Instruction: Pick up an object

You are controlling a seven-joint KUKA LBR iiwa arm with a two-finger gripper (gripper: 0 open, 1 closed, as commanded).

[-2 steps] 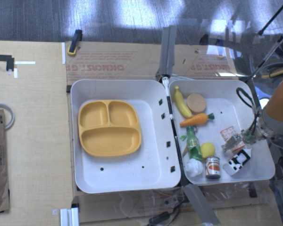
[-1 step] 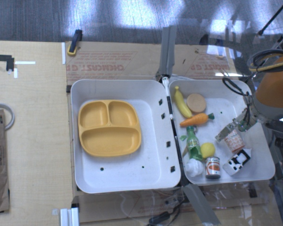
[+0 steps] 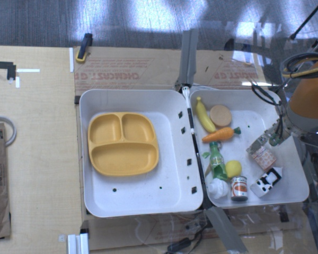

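Roughly, the state of play:

Progress: judging from the layout, the pick is under way but not proven; nothing is clearly lifted clear of the right bin (image 3: 302, 187), and every object there seems to rest on the bin floor.

Gripper: the gripper (image 3: 274, 139) sits low at the right side of the right bin, below the orange band of the arm (image 3: 306, 99). Whether it is apart or together I cannot tell; its tip is small and blurred against what lies below it.

Nearest object: a small patterned packet (image 3: 262, 155) lies touching or just beneath the gripper tip, tilted. It reads as the likely target, but no grasp on it can be confirmed.

Other candidates: a black-and-white cow-patterned carton (image 3: 268, 181) lies just beside the packet, nearer the front wall. Well to the left of the gripper are a carrot (image 3: 218, 135), a banana (image 3: 204, 115), a brown round disc (image 3: 220, 115), a green bottle (image 3: 217, 161), a lemon (image 3: 233, 168), a small can (image 3: 239, 188) and a white crumpled item (image 3: 218, 188).

Left bin: the left bin (image 3: 143, 194) holds a yellow divided plate (image 3: 124, 143), well apart from the gripper.

Left to do: secure an object and raise it off the bin floor.
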